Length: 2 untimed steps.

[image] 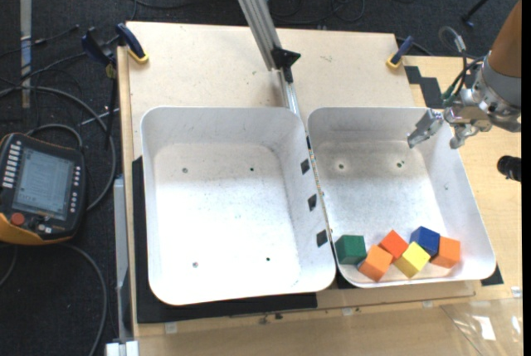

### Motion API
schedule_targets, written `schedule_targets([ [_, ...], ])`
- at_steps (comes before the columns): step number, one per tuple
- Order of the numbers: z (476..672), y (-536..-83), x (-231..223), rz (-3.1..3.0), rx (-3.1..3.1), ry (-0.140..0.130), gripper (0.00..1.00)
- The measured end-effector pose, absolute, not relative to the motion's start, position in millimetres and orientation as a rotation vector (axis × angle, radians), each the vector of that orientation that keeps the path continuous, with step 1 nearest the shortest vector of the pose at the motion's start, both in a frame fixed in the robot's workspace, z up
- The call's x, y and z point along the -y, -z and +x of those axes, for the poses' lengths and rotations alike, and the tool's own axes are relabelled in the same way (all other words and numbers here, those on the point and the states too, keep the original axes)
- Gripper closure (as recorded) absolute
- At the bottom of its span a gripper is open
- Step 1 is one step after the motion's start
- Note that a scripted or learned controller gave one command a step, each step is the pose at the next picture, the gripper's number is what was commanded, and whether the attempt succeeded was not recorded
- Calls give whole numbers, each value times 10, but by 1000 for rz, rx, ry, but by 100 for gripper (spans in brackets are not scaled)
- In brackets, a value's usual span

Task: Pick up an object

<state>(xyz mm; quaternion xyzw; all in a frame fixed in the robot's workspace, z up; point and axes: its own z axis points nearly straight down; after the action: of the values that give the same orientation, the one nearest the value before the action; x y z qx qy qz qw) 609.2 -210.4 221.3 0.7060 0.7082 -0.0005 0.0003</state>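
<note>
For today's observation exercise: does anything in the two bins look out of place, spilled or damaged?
Nothing stands out. Six blocks, among them the green block and the blue block, sit bunched along the near edge of the right bin, none spilled outside it. The tool hangs spread above that bin's far right corner.

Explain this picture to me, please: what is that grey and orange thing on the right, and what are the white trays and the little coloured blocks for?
You are looking down at a slant from one fixed camera above a workbench. The grey and orange thing is a robot arm, reaching in from the right. At its tip is a gripper, a two-finger claw; its fingers are spread open and there is nothing between them. It is over the upper right edge of the right bin.

The two white trays are shallow bins side by side. The left bin is next to it. At the near end of the right bin lie small blocks in a cluster: a green block, a blue block, a yellow block, and three orange ones. The robot's job is to pick one up.

The device at far left is a handheld control pad.
</note>
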Motion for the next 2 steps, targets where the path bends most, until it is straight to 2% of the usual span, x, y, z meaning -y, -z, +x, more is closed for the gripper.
schedule_targets([
  [1,6146,-2366,2071,2215,-2223,-2,0],
  [2,6162,-1774,1526,2217,-2234,3,0],
])
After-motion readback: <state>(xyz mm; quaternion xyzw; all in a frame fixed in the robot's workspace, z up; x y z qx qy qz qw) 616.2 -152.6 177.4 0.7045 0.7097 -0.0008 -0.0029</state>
